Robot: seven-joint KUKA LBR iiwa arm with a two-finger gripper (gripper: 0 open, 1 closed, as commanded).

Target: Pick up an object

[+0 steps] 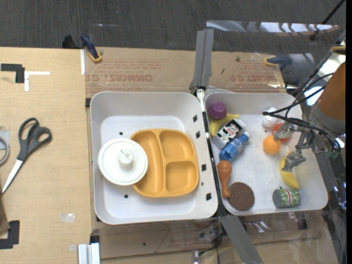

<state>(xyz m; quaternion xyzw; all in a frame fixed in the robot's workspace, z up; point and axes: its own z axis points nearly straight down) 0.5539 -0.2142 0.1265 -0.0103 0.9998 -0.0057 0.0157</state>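
A robotics lab: a plywood worktop (pixel 44 191) with clamped cardboard (pixel 137 73), two white bins (pixel 104 202), loose cables (pixel 308 92), and scissors (pixel 25 147) near its left edge.

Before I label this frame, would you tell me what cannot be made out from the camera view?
- Gripper: small and tangled among cables above the banana; its grip state is unreadable.
- Arm: cut off by the right edge.
- White lid: covers one end of the yellow divided tray, hiding what lies beneath.
- Green can: label too small to read.
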